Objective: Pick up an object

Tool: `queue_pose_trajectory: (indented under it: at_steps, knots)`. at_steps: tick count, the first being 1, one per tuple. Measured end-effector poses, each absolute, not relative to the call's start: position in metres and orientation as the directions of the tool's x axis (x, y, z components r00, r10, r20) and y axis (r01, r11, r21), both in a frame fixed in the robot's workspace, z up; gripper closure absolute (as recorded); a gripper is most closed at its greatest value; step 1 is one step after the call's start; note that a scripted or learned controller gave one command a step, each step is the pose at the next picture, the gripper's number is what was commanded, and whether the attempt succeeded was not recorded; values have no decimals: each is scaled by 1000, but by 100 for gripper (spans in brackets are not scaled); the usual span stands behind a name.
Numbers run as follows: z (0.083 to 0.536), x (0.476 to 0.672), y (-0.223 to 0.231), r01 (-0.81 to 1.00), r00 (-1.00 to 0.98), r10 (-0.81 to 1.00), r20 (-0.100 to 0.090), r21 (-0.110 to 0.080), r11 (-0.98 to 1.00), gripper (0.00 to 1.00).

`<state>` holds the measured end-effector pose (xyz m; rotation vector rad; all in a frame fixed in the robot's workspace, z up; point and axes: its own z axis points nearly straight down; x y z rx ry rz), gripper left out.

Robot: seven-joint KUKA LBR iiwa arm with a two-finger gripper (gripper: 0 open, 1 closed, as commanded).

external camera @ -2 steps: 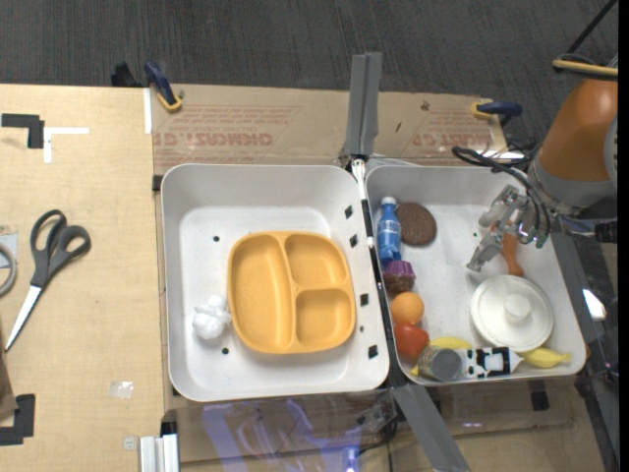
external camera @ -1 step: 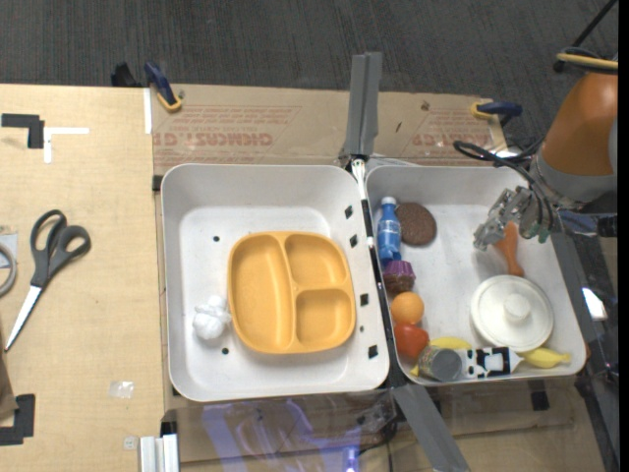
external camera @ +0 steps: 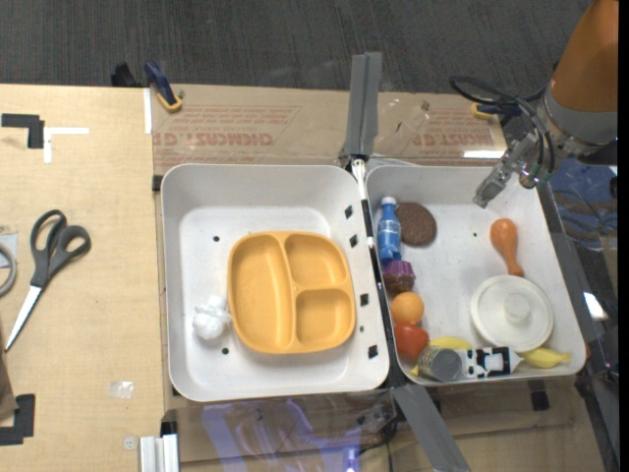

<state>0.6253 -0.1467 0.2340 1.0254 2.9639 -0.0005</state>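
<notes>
The metal two-finger gripper [external camera: 499, 183] hangs over the right white bin's [external camera: 462, 187] far right corner, fingers spread, holding nothing. An orange plastic drumstick-shaped toy [external camera: 507, 244] lies just below it on the bin floor.

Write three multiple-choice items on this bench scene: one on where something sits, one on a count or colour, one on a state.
1. Where is the yellow divided plate?
A. In the left bin
B. In the right bin
C. On the wooden bench beside the scissors

2. How many compartments does that plate have?
A. Two
B. Three
C. Five

3. How does the gripper stand to the objects?
A. Raised over the right bin's far side, touching no object
B. Pressed on the white bowl
C. Resting on the plate

Answers:
1 A, the plate lies in the left bin beside a white crumpled wad.
2 B, one long section and two smaller ones.
3 A, it hangs above the right bin, apart from the brown cookie and orange drumstick-shaped toy.
</notes>
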Motion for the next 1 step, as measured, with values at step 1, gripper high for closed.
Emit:
queue_pose_trajectory:
  at_steps: [1]
  knots:
    - [115,559,-170,283,-959,283,-2,0,959,100]
